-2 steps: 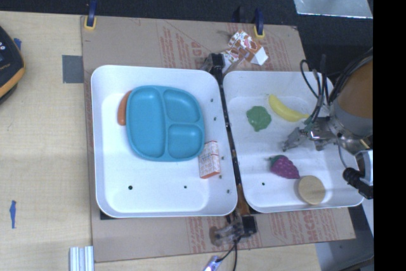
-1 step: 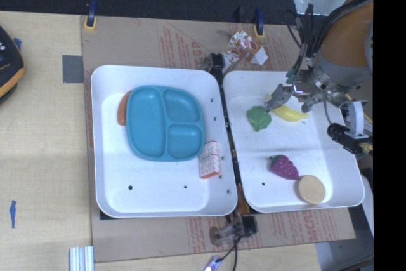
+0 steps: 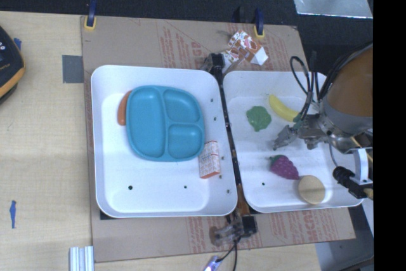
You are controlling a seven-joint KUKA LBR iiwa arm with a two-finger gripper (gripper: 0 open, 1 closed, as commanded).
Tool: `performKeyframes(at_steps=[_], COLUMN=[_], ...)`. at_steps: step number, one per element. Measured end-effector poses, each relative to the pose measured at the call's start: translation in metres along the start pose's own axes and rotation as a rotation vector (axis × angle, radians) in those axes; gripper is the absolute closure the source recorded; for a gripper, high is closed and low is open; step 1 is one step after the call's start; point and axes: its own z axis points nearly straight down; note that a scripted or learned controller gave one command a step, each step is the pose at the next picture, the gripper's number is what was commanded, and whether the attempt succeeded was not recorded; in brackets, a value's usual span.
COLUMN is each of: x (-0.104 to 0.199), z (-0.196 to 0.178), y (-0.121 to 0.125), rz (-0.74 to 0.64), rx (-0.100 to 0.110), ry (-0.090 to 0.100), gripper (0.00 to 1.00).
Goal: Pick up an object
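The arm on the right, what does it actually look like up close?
The arm is a rounded body, orange-brown on top with grey below. Thin black cables loop off it over the right bin. Its gripper is a small grey metal piece with slim fingers. Beside the wrist sit a white part and a black fitting.

No text can be read for certain. The cardboard sheet (image 3: pixel 158 47) under the two bins carries faint red printing along its edges, too blurred to make out. The small packet (image 3: pixel 210 159) at the blue divided plate's (image 3: pixel 163 122) right edge and the crumpled wrapper (image 3: pixel 245 49) above the bins bear red-and-white print, likewise illegible.
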Motion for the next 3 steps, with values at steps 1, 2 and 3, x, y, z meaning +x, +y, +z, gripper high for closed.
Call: performKeyframes(at_steps=[1, 2, 3], x=[0.045, 0.044, 0.125], z=[0.035, 0.025, -0.066], y=[-0.032, -0.033, 0.008], rz=[-0.002, -0.005, -0.001], rx=[-0.001, 0.001, -0.004], ry=[0.001, 0.0, 0.002], gripper=[0.0, 1.0, 1.0])
